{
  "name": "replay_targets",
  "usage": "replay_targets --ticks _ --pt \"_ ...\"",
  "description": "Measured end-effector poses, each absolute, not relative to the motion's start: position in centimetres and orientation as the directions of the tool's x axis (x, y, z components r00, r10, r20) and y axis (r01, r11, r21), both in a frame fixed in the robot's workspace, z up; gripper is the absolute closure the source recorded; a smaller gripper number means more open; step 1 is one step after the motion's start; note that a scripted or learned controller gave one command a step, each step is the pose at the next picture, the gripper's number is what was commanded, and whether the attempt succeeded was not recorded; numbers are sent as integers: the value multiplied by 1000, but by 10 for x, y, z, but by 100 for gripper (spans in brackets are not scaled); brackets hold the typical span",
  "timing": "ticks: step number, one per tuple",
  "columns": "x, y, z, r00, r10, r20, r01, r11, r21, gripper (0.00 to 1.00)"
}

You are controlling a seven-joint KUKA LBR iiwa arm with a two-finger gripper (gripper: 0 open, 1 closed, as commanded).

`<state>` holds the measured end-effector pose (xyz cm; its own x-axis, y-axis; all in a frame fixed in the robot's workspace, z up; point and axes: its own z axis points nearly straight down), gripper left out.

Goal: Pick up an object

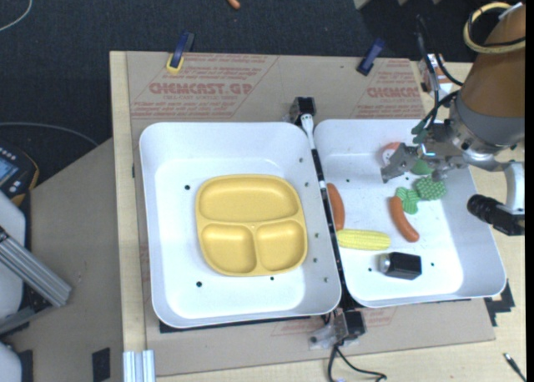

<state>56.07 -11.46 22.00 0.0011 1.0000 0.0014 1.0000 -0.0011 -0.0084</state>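
My gripper point(415, 160) hangs over the back of the right bin point(476, 276), on the arm that reaches in from the right. Just below it lies a green broccoli-like toy point(422, 192), and a small orange-red piece point(390, 149) shows at its left. An orange sausage point(404, 217) lies in front of the broccoli. A second sausage point(335, 205) rests along the bin's left wall. A yellow corn cob point(363, 239) and a black block point(401, 265) sit nearer the front. I see nothing held.
The left bin point(167, 163) holds a yellow divided plate point(250, 223). A black clip point(304, 109) sits where the two bins meet at the back. Blue clamps point(178, 51) point(370, 57) pin the cardboard sheet under the bins.
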Motion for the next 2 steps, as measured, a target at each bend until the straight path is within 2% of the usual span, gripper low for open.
replay_targets --ticks 1,2 --pt "563 -115 224 0 1000 0 1000 0 0 0" --pt "570 -114 164 0 1000 2 1000 0 -7 0"
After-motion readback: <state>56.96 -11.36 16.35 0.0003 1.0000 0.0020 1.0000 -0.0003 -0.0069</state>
